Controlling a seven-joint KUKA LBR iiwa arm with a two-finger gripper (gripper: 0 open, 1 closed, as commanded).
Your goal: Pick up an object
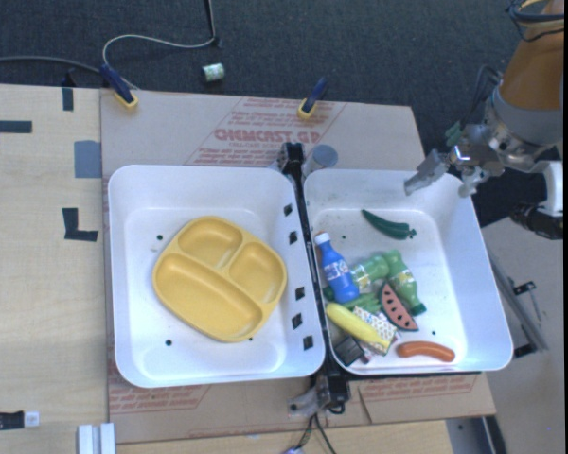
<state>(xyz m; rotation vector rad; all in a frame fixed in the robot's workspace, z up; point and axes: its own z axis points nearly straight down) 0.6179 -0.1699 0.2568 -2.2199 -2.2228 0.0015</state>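
My gripper hangs open over the far right rim of the right bin, with nothing between its fingers. In that bin lie a dark green pepper, a blue bottle, a green bottle, a watermelon slice, a yellow banana and an orange sausage. The pepper is the closest to the gripper, a little to its left and nearer the front. The other items are heaped toward the bin's front.
A yellow divided plate fills the middle of the left bin. Both bins rest on a cardboard sheet held by clamps. A cable runs across the dark floor behind.
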